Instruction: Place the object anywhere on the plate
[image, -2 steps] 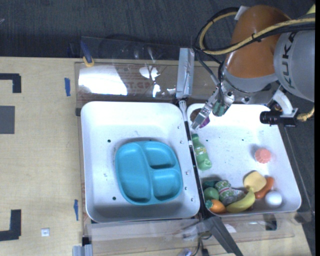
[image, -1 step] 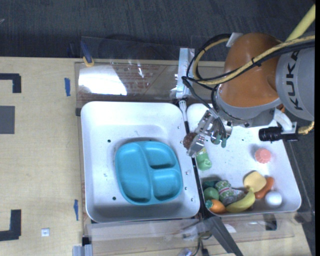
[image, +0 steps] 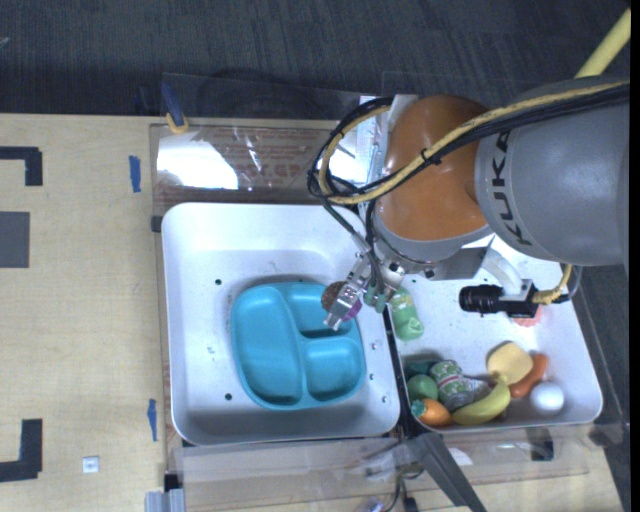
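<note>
So the small purple-and-brown object sits pinched in our claw, hanging right over the blue plate's upper right edge in the left bin. Plate's directly below-left, so we reckon a short drop does it.

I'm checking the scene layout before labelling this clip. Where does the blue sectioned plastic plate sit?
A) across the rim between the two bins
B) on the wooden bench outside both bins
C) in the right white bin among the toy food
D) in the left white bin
D: the blue sectioned plastic plate lies flat on the floor of the left white bin, while the toy food is piled in the right white bin.
</note>
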